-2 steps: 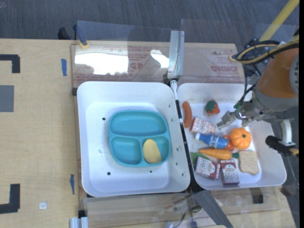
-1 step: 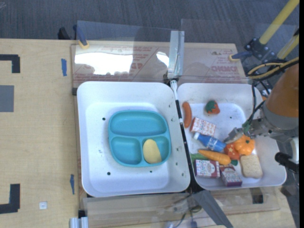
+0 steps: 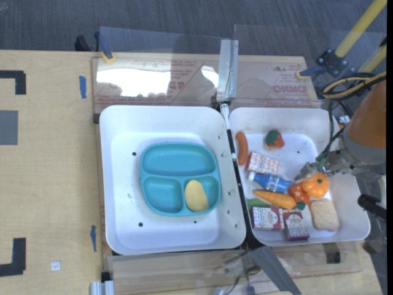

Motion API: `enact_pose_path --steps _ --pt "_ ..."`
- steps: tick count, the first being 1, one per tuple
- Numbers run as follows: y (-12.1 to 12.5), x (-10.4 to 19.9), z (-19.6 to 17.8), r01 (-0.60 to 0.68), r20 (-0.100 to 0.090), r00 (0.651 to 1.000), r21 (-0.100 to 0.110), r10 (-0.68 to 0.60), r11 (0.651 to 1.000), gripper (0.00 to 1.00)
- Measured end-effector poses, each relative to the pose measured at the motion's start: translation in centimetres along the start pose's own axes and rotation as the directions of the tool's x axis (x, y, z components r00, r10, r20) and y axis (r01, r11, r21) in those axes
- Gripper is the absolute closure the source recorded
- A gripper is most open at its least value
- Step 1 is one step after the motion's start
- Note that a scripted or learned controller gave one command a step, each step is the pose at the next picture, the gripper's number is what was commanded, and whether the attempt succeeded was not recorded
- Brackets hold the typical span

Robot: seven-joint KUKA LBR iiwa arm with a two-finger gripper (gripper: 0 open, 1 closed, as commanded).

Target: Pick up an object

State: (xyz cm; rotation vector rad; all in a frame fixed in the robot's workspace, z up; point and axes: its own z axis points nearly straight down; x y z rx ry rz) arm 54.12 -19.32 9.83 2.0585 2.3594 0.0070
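The right bin (image 3: 344, 134) holds a heap of toy food. An orange fruit (image 3: 315, 187) lies next to a red piece (image 3: 299, 192) and a carrot (image 3: 274, 198). My gripper (image 3: 311, 168) hangs low over the bin's right half, just above the orange fruit's upper left edge. The grey wrist and orange band (image 3: 371, 125) lead off to the right. Nothing visibly sits in the gripper. Other pieces are a sausage (image 3: 242, 148), a strawberry (image 3: 274, 139), a blue bottle (image 3: 270, 181), a bread slice (image 3: 324, 214) and small cartons (image 3: 263, 163).
In the left bin (image 3: 116, 165) a blue divided plate (image 3: 175, 165) carries a yellow lemon-like piece (image 3: 196, 195) in its lower right compartment. Two more cartons (image 3: 281, 220) lie by the right bin's front wall. Cables and a yellow bar (image 3: 362, 17) stand behind the arm.
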Motion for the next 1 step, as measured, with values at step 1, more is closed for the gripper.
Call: enact_pose_path --steps 1 --pt "4.81 5.44 -8.8 -0.071 -0.004 0.997 0.0 0.071 0.997 1.0"
